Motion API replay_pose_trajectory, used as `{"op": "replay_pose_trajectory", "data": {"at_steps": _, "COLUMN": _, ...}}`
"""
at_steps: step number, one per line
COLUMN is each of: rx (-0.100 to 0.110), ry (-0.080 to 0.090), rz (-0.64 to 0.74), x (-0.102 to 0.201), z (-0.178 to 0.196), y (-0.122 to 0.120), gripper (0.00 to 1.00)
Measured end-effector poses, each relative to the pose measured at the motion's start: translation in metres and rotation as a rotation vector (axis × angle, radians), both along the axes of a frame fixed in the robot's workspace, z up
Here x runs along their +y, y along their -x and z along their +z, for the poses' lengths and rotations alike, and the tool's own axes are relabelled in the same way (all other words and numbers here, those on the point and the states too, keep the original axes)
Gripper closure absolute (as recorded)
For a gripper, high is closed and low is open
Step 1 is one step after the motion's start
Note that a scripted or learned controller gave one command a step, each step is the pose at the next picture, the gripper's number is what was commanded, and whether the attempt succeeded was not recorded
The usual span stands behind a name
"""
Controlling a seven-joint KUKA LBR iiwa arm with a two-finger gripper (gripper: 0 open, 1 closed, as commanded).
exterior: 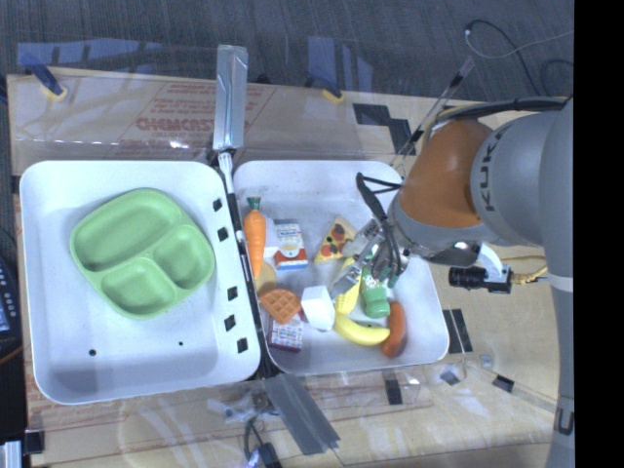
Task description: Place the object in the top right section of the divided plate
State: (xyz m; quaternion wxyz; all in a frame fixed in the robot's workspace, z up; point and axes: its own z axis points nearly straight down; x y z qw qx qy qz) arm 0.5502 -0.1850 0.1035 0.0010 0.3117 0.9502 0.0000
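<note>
A green divided plate (pixel 143 252) lies in the left bin (pixel 58 359), with one large section and two smaller ones, all bare. The right bin (pixel 322 178) holds toy food: a carrot (pixel 254 242), a small carton (pixel 289 244), a pizza slice (pixel 336 239), a waffle (pixel 281 305), a white cup (pixel 318 307), a banana (pixel 359 330), a green piece (pixel 375 300) and a red sausage (pixel 394 328). My gripper (pixel 370 269) hangs low over the right part of this bin, just above the green piece and the banana's upper end. Nothing visibly sits between its tips.
A small printed box (pixel 286 335) lies by the right bin's front left corner. The wall between the bins (pixel 237 271) carries black clips. The grey arm with its orange band (pixel 444 178) leans in from the right over the bin's rim.
</note>
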Motion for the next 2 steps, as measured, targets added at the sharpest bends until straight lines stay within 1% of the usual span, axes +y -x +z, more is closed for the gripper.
{"op": "replay_pose_trajectory", "data": {"at_steps": 1, "rx": 0.003, "ry": -0.001, "rz": 0.264, "x": 0.071, "z": 0.054, "y": 0.047, "gripper": 0.0}}
{"op": "replay_pose_trajectory", "data": {"at_steps": 2, "rx": -0.012, "ry": 0.003, "rz": 0.131, "x": 0.051, "z": -0.004, "y": -0.075, "gripper": 0.0}}
